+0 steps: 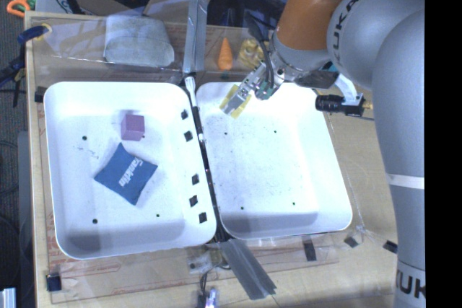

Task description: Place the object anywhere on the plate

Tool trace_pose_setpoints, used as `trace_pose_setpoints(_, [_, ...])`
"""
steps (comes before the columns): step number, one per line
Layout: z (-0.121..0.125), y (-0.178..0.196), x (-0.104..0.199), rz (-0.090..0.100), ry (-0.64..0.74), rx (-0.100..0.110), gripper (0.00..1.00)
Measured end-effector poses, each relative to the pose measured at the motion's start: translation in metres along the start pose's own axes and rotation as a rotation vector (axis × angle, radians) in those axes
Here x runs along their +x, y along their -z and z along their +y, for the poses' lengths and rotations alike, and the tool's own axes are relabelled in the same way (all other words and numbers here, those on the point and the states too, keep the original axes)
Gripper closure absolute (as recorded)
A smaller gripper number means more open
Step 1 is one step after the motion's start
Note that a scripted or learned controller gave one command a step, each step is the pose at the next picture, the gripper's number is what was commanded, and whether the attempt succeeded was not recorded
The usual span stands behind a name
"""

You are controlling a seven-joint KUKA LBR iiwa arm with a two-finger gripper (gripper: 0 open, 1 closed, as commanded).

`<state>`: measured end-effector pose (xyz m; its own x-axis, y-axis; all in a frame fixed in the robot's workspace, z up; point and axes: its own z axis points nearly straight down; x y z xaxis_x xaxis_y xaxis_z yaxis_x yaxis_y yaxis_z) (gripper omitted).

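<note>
Left bin (65,177): purple cube (133,125) lying well apart from jaws (234,104).

The two bins (317,177) are looking like smooth white plastic, faintly glossy, the right one showing fine dark speckling across its floor. The blue pad (125,172) in the left bin is appearing soft and matt, like cloth or foam, with pale print on it. The purple cube (133,125) beside it is looking matt and smooth. The arm (382,32) is showing a satin grey shell, metal or painted, and its orange band (317,3) is catching a dull sheen. The desk (346,278) is looking like pale, matt wood. Behind the bins a clear sheet (137,40) is shining like glossy plastic film.
</note>
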<state>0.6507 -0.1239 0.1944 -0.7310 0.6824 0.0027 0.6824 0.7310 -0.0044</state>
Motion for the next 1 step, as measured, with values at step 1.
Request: trace_pose_setpoints(1, [0.0005,0.007,-0.0002,0.001,0.005,0.002,1.0])
